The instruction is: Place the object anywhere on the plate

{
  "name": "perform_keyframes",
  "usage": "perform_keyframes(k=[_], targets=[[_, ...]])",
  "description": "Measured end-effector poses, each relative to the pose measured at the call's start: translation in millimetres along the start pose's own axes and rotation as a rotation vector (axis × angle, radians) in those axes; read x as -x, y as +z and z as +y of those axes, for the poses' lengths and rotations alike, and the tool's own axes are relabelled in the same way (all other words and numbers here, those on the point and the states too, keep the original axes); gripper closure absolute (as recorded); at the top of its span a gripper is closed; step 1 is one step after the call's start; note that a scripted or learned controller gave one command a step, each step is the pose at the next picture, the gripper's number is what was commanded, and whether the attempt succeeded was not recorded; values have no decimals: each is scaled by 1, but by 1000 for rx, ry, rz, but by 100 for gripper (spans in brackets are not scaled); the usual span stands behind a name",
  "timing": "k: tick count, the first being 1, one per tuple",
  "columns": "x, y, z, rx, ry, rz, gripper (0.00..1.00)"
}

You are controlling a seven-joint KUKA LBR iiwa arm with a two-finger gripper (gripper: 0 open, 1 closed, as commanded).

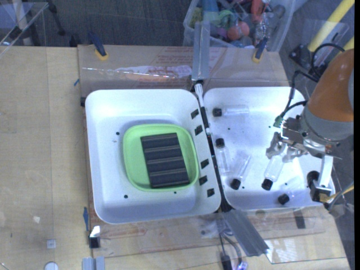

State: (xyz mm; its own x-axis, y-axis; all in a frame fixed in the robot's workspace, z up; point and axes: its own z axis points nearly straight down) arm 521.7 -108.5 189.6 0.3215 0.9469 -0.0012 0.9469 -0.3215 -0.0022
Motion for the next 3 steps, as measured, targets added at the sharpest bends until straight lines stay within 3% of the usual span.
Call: perform_keyframes(k=[1, 2, 3], targets=[[0, 0, 0, 0, 0, 0, 0], [70, 3, 26, 4, -137, -1, 0], [96, -99, 43, 3, -117, 0, 0]])
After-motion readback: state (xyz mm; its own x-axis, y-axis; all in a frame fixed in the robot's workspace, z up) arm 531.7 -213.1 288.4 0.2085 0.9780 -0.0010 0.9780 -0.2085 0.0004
